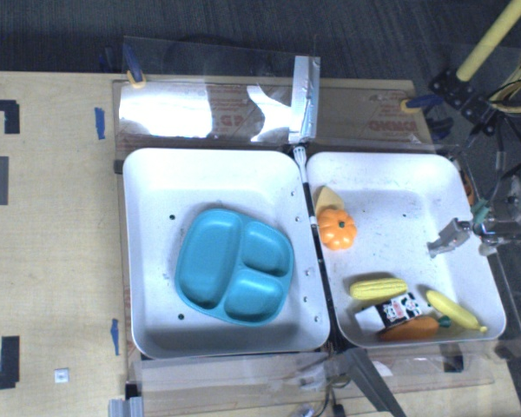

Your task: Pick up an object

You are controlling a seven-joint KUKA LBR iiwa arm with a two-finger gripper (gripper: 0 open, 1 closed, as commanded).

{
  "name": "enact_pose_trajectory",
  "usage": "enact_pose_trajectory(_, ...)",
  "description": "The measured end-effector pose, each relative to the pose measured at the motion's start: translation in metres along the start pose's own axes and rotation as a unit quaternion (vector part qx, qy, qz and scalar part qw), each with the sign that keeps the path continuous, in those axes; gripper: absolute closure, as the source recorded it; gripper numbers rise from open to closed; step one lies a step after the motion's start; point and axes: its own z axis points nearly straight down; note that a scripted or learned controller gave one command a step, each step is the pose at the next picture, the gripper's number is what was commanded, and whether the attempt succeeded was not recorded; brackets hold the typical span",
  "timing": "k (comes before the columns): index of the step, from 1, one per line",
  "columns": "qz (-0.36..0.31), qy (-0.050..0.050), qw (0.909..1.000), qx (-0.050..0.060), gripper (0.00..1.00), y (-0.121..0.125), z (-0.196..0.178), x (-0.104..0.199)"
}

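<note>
You see the gripper over the right bin, right of the orange pumpkin, its opening impossible to tell.

Bright, even overhead light; strong glare on the clear panel; slightly soft focus.

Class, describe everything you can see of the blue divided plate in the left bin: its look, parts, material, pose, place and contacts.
The blue divided plate is a glossy light-blue tray, plastic by its look, with rounded corners and three compartments set apart by raised ridges: one long one and two smaller ones. It lies flat and face up, turned at a slant, on the floor of the left bin, toward the near wall. No food lies on it, and the gripper is apart from it.
</note>
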Motion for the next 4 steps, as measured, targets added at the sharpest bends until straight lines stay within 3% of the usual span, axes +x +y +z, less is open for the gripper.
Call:
enact_pose_trajectory(1, -0.102, 0.001, 0.9948, 0.003, 0.0, -0.003, 0.115, 0.033)
enact_pose_trajectory(2, -0.214, -0.002, 0.9767, -0.004, 0.0, 0.076, 0.057, 0.091)
enact_pose_trajectory(3, -0.358, -0.002, 0.9338, -0.004, 0.0, 0.1, 0.156, 0.065)
enact_pose_trajectory(4, -0.293, -0.003, 0.9561, -0.004, 0.0, 0.159, 0.156, 0.059)
